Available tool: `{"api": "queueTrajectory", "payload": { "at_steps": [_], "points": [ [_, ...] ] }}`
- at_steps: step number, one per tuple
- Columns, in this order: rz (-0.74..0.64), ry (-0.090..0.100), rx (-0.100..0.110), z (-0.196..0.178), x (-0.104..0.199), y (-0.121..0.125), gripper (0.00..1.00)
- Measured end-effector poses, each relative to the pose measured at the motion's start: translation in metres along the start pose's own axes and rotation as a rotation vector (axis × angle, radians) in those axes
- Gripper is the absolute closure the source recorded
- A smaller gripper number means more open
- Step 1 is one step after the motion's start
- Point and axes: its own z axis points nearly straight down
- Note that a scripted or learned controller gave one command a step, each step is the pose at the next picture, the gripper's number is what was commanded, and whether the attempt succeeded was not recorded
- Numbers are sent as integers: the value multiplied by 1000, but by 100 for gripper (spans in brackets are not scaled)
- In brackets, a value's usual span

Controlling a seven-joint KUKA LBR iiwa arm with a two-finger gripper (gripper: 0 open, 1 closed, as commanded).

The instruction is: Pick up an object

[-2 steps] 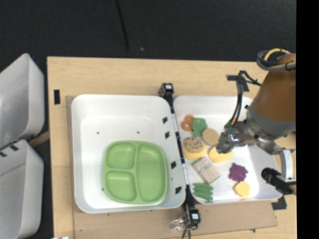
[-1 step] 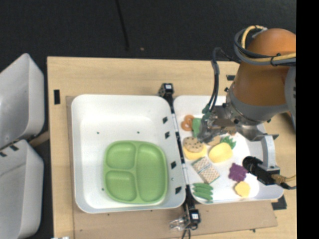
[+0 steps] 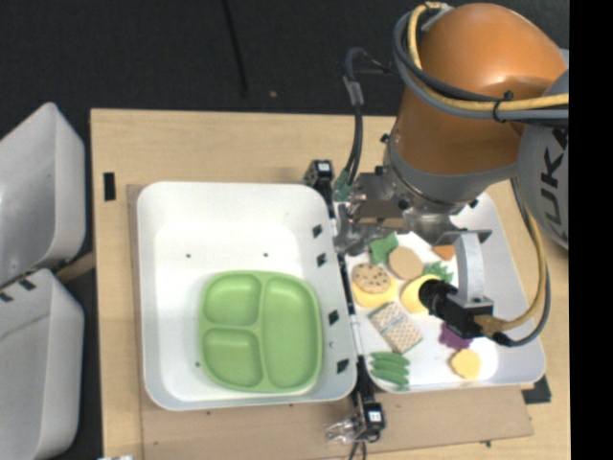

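Gripper hidden under the arm's glossy orange band, grip unclear, above small toy foods

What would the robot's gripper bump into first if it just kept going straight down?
Probably the pile of toy food in the right bin. The arm's bulk covers the gripper, so which piece comes first is unclear.

Just left of the pincer sits a shallow white bin. Low in it, well apart from the pincer, lies a green three-part plate. A second white bin spreads beneath the pincer and off to its right. Small black clips line the seam between them. Both bins rest on a tan wooden surface. Far to the left stand two white blocks.
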Motion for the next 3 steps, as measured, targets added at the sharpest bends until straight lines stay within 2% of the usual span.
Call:
{"api": "queueTrajectory", "payload": {
  "at_steps": [1, 2, 3],
  "points": [
    [16, -4, -4, -94, -66, 0, 100],
    [14, -5, 20, 46, -86, -3, 100],
    [2, -2, 4, -3, 16, 0, 100]
  ]
}}
